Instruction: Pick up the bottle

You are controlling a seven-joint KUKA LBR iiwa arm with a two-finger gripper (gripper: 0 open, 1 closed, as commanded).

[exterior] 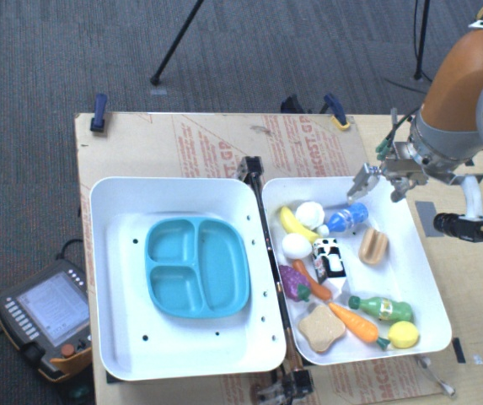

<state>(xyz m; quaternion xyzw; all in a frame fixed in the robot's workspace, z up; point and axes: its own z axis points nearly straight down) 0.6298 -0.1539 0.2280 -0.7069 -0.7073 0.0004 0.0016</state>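
Note:
A blue bottle (346,218) lies on its side near the back of the right bin (426,268), beside a white ball (310,214). A green bottle (382,308) with a red cap lies near the bin's front right, next to a lemon (404,334). My gripper (382,184) hangs over the bin's back right edge, above and to the right of the blue bottle. Its fingers are spread apart and hold nothing.
The right bin also holds a banana (290,222), a second white ball (296,245), a black and white carton (329,257), a bun (374,246), two carrots, a purple fruit (292,281) and bread (321,327). A turquoise divided plate (197,266) lies in the left bin (115,226).

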